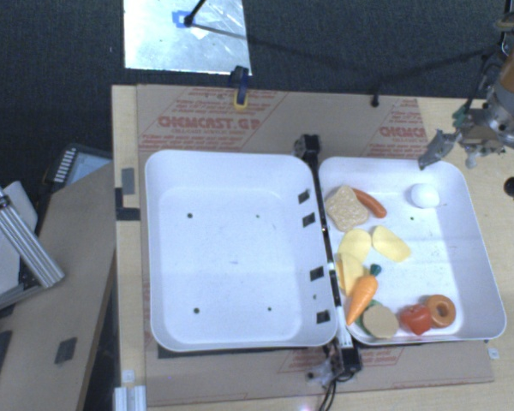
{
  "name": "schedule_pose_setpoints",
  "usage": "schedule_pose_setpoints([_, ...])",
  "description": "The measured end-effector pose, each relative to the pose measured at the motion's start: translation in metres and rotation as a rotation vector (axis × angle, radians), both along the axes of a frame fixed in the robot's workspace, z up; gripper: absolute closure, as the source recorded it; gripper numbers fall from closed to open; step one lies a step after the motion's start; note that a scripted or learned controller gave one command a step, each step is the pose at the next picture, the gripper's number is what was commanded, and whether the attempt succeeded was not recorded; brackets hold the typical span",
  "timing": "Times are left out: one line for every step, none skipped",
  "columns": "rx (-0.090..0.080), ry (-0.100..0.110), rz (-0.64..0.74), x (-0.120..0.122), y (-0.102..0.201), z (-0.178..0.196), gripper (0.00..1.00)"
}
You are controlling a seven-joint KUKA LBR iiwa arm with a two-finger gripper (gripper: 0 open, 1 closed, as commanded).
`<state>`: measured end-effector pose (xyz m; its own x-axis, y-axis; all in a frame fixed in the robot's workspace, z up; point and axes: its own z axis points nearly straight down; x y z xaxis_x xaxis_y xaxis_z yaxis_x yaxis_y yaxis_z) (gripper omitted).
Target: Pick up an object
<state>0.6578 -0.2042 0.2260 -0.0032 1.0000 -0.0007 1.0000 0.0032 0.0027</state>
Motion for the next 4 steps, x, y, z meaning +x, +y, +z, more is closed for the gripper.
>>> schedule_pose_setpoints([0.006,0.000,0.005,0.007,0.077,-0.145,0.00])
schedule_pose_setpoints([0.001,0.003,0.003,-0.006,0.116,-0.141,0.00])
schedule_pose_setpoints([0.001,0.004,-0.003,-0.032,0.121,-0.142,0.00])
schedule_pose_setpoints([0.001,0.005,-0.006,-0.093,0.089,-0.142,0.00])
